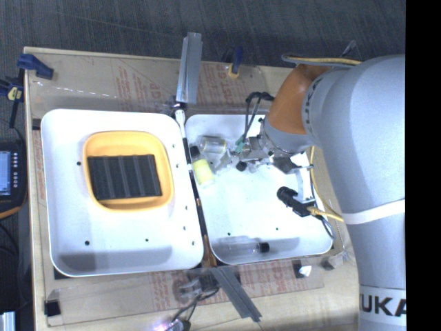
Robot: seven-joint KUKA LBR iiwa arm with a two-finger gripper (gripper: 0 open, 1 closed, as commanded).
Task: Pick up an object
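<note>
Over the right bin point(227, 205), fingers point(242, 158) hang low; spread cannot be told

The grey arm point(358, 157) is reaching over the right bin point(275, 250), its claw point(242, 154) hanging near a yellow object point(202, 172) by the bin's left wall.

White capitals reading "KUKA", cut off at the frame's lower right, stand on the grey arm point(365, 185), while the faint red print running across the tabletop point(103, 74) and the screen of the handheld device point(10, 171) are too small to read.
</note>
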